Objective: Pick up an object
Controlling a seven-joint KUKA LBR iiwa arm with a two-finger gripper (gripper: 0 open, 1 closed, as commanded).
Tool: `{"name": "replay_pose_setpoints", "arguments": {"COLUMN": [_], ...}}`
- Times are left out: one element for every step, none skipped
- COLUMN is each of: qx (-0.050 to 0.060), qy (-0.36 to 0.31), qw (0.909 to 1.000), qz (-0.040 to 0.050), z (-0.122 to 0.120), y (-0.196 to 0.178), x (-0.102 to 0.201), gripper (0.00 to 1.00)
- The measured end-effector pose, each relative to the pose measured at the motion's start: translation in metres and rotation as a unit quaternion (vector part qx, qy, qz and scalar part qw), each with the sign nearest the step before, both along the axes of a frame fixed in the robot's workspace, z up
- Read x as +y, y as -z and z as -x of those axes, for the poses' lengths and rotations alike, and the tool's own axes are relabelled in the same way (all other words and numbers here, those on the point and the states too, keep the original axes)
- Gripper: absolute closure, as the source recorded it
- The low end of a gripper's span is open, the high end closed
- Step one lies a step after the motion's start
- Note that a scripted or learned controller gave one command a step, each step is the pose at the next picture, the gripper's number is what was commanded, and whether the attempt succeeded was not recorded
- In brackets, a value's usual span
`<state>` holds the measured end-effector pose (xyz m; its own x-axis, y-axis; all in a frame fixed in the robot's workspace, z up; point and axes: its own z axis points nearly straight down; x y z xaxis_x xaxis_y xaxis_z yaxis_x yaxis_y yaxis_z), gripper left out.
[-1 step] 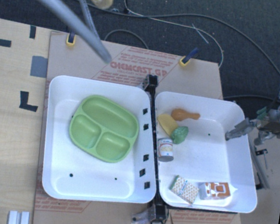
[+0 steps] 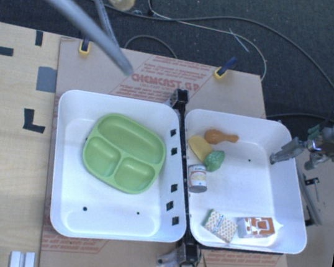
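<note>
1. Gripper is hovering at the right bin's three o'clock rim; jaws' state unreadable.
2. Nothing is lifted yet: can, green toy, packets are lying inside, toward nine and six o'clock.

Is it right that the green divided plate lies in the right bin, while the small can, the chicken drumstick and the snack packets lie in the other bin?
Not quite. The camera view shows the green divided plate in the left bin. The small can, the chicken drumstick and the snack packets lie in the other bin, the right bin.
</note>
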<state>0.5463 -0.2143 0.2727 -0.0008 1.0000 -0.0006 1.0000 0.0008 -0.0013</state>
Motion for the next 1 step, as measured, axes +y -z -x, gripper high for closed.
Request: {"name": "replay_pose_setpoints", "arguments": {"qx": [0.002], "qy": [0.000], "qw": [1.0000], "qz": [-0.0006], "z": [-0.0093], "y": [0.0569], "x": [0.0002], "gripper": [0.00]}}
